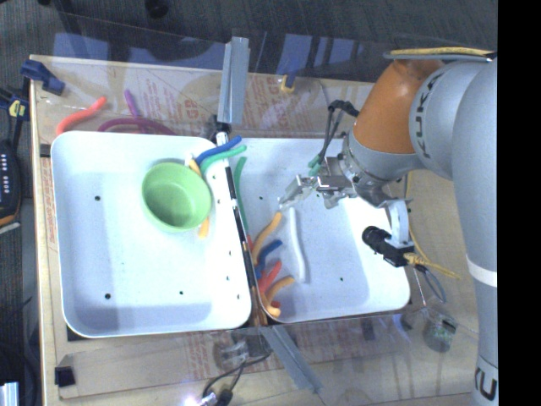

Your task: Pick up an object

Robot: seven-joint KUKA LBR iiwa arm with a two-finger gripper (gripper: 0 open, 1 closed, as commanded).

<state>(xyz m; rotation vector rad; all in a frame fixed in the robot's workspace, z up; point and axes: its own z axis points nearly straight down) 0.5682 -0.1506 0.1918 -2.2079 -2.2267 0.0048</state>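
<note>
My gripper (294,191) hangs over the upper middle of the right bin (359,273), at the end of the grey arm with the orange band (397,108). Just below it a long white object (297,248) lies flat on the bin floor, running away from the gripper toward the front. Orange, blue and red curved pieces (268,256) crowd the right bin's left wall. In the left bin (110,252) a green bowl (176,194) sits upright near the top right corner.
Blue and green curved strips (223,152) lie over the divider at the bins' top. An orange piece (83,113) and a purple loop (135,125) lie on the bench behind the left bin. A black fitting (380,244) with a yellow cable hangs over the right bin's right edge.
</note>
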